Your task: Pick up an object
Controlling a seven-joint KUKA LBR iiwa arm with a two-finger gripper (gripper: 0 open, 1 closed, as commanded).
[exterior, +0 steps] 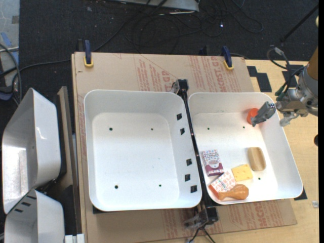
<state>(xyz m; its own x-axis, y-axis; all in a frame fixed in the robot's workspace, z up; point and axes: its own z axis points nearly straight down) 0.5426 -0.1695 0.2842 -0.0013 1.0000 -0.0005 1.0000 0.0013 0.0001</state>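
**Gripper at the far right of the right bin, beside an orange-red object**

The cardboard sheet (pixel 152 70) under the bins carries large red printed letters, but they are upside down and partly covered, so I cannot read them as words. A small packet (pixel 211 161) in the right bin (pixel 223 105) has a printed label with a picture; its text is too small to read.

The gripper (pixel 263 114) is over the far right part of the right bin. Whether it is apart or together I cannot tell. A small orange-red object (pixel 252 116) lies just beside its tip, on the left, and partly behind it, so touching or not is unclear.

Nearer the front of this bin lie a bread roll (pixel 256 158), a yellow wedge (pixel 242 173), a red-and-white packet (pixel 221 183) and an orange drumstick-shaped toy (pixel 235 192), all well apart from the gripper.

The arm is cut off at the right edge. The left bin (pixel 101 100) is beside the right one.
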